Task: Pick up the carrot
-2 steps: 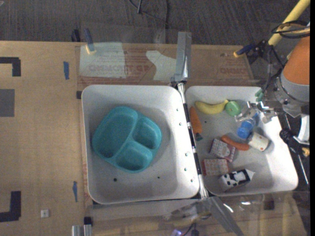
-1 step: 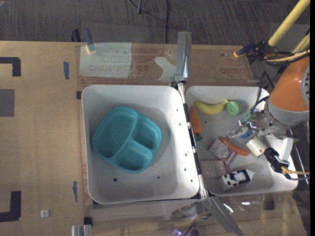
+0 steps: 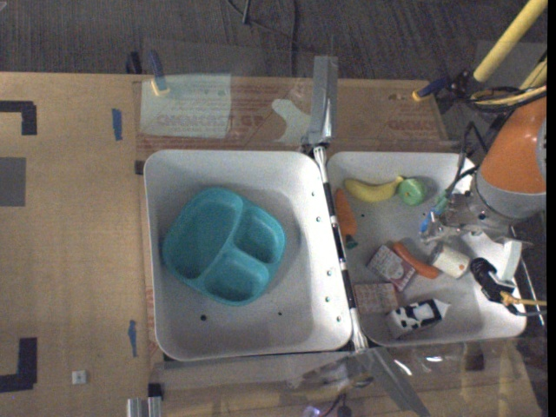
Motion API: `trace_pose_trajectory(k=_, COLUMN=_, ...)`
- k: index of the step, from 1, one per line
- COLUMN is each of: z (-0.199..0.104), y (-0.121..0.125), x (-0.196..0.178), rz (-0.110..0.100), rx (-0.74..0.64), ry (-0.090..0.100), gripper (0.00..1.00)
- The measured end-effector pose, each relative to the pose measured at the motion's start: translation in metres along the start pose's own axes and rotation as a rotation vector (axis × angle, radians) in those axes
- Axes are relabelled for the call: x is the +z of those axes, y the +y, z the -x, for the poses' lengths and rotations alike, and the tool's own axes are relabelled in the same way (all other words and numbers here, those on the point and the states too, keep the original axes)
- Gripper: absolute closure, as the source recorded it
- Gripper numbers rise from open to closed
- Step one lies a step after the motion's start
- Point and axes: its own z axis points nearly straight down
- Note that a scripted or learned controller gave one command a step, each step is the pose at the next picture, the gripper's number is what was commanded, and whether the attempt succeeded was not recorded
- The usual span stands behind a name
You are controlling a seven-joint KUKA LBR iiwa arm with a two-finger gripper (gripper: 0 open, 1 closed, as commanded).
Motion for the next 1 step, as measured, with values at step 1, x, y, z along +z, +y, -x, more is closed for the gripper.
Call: trace_pose_trajectory(k=1, z=-0.0944, y=0.0131, x=0.0106, rz=0.005, rx=0.257, ry=0.002, gripper=1.0)
